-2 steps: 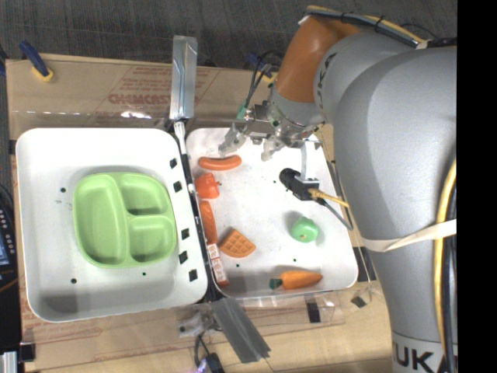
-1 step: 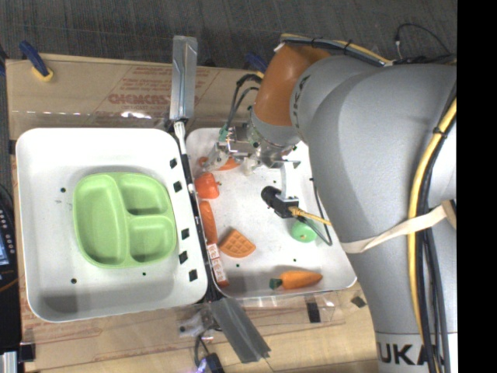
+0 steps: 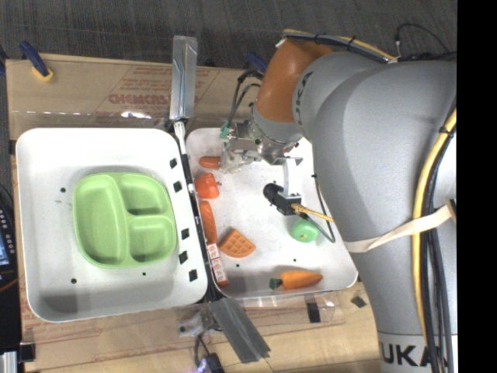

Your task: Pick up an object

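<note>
Green divided plate in the left white bin, over cardboard

Mostly white and orange, plus a few pops of green

Plain white for the left bin and the right bin alike. Solid lime green on the divided tray, no pattern at all. Loads of orange over on the right: brownish orange on the small sausage, brighter orange-red on the chunk and the long strip, tan-orange with a grid pattern on the waffle, orange with a green top on the carrot. Bright green for the round blob. Grey on the arm, with its orange band. Brown cardboard with faded red print, a blue clamp, dark grey carpet.
</note>
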Robot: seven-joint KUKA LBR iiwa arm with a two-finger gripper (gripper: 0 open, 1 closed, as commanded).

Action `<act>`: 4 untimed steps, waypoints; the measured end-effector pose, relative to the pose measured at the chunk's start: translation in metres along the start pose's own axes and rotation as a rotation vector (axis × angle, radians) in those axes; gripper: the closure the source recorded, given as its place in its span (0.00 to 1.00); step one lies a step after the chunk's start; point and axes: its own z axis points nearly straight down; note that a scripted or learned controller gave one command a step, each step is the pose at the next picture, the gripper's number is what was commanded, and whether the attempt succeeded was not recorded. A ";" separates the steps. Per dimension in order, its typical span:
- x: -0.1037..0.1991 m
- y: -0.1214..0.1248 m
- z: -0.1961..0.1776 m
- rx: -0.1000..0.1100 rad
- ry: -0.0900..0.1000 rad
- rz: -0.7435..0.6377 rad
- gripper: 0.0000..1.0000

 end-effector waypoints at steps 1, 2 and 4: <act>0.023 -0.001 -0.154 -0.012 -0.001 -0.160 1.00; 0.035 -0.123 -0.137 -0.003 0.000 -0.328 1.00; 0.035 -0.123 -0.156 0.001 -0.001 -0.335 1.00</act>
